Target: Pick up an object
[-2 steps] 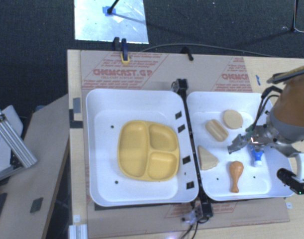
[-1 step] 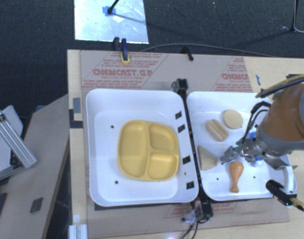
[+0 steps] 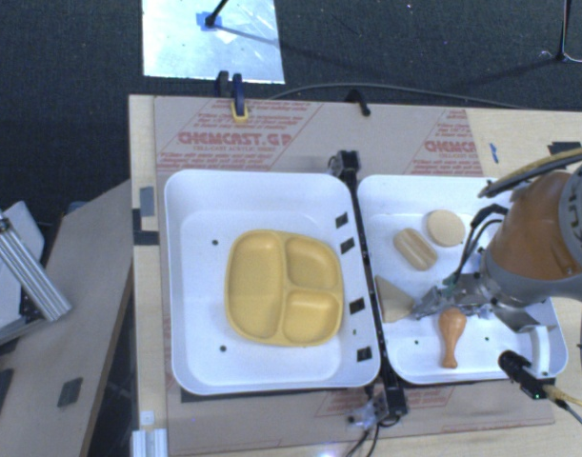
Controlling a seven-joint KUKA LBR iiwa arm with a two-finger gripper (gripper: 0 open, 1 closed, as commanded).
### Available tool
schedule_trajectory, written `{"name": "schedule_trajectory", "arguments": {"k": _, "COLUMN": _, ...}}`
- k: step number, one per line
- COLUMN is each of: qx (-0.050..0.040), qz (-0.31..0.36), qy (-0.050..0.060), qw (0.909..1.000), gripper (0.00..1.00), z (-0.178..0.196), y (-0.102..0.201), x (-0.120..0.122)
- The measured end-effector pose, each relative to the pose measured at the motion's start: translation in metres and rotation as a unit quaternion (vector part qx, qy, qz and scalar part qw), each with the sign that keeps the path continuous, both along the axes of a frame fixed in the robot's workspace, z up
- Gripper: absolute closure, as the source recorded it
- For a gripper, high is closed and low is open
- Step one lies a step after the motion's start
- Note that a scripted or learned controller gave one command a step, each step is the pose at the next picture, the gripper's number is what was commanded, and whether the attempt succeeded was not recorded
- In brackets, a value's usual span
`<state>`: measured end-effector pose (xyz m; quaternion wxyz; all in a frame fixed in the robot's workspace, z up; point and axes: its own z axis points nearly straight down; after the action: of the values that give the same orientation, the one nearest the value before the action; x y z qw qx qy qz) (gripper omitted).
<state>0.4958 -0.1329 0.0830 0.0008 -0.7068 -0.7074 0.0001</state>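
Note:
In the right bin (image 3: 405,369) lie several toy foods. A tan drumstick (image 3: 451,333) rests near the front, a sausage-shaped roll (image 3: 415,248) and a round bun (image 3: 445,228) lie toward the back, and a pale wedge (image 3: 392,299) sits against the left wall. My gripper (image 3: 431,303) hangs low over the bin's middle, just above and left of the drumstick's thick end and right of the wedge. Nothing is seen held in it. The arm's orange band (image 3: 538,231) rises behind it.
The left bin (image 3: 190,255) bears a yellow divided plate (image 3: 283,287). A black divider with clips (image 3: 362,255) runs between the bins. A black part of the arm (image 3: 519,371) hangs over the right bin's front right corner.

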Motion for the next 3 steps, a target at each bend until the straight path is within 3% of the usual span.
{"name": "schedule_trajectory", "arguments": {"k": 1, "qx": -0.0001, "qz": 0.001, "qy": -0.002, "qw": 1.0, "gripper": 1.0, "z": 0.012, "y": 0.0, "x": 0.001}}
{"name": "schedule_trajectory", "arguments": {"k": 3, "qx": -0.0016, "qz": 0.001, "qy": -0.004, "qw": 1.0, "gripper": 1.0, "z": 0.104, "y": -0.009, "x": 0.0}}
